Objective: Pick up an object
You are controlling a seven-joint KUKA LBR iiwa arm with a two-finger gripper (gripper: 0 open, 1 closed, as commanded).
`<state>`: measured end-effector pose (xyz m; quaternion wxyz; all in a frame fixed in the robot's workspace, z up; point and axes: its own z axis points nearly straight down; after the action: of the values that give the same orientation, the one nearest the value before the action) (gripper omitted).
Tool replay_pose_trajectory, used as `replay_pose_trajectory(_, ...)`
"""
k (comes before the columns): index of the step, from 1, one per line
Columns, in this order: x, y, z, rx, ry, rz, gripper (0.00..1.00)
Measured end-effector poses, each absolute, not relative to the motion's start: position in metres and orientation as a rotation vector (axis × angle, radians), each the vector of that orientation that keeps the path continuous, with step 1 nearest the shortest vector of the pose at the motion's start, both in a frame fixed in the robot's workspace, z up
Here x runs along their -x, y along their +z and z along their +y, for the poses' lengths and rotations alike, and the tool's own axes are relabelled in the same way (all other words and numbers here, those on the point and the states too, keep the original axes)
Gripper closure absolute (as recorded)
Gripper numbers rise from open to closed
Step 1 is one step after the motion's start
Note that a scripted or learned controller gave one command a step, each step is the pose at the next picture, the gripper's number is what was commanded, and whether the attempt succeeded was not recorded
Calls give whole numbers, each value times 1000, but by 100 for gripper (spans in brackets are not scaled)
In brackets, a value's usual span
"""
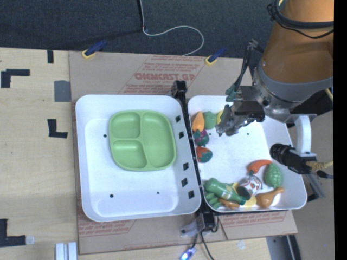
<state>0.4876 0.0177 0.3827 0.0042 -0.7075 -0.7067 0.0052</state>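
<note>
gripper hangs over the upper part of the right bin, dark fingers pointing down toward the bin floor; cannot tell whether they are spread or closed, and nothing is seen between them. just to the gripper's left, against the bin's divider side, an orange and green toy lies close by, with a small yellowish piece between it and the gripper, near but whether touching is unclear. below-left of the gripper, a dark green and purple toy, then a red and green toy further down, both along the same wall. well below the gripper, in the bin's near corner, a heap of toy food: a green piece, an orange piece, a green leafy one and a red one, packed touching one another. bare white floor lies directly beneath and to the right of the gripper. far to the gripper's left, in the left bin, a green divided plate lies flat. grey arm with orange band rises above-right of the gripper.
</note>
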Motion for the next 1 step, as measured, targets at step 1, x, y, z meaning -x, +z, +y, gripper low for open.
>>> replay_pose_trajectory(1, -490, 544, 9, 2229, -22, -2232, 100)
